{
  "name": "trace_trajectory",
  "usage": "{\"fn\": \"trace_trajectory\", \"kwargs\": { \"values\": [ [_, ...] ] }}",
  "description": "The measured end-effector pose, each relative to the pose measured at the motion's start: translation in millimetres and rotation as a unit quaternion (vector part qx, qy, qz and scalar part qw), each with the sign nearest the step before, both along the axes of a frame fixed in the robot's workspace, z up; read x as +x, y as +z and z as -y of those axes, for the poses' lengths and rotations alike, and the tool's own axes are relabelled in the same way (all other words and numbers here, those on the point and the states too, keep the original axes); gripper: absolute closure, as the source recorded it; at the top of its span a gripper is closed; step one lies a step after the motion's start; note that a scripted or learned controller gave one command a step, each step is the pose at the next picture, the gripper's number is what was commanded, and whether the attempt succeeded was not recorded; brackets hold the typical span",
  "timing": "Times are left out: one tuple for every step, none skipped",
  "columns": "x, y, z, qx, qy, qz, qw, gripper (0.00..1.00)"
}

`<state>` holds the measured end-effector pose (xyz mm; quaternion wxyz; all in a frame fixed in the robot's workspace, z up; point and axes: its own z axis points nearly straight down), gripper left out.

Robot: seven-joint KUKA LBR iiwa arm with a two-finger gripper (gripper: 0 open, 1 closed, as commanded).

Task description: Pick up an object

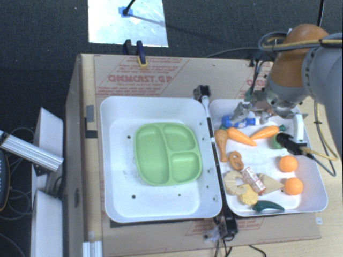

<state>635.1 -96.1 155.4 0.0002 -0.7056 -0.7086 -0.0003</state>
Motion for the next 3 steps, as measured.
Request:
{"fn": "trace_trajectory", "kwargs": {
  "values": [
    [-8.5, -67.0, 16.7, -0.0009, 0.0, 0.005, 1.0, 0.0],
    [-8.1, -57.1, 16.9, -0.0011, 0.0, 0.005, 1.0, 1.0],
    [-29.5, 29.9, -69.6, 0.0001, 0.0, 0.002, 1.0, 1.0]
  ]
}}
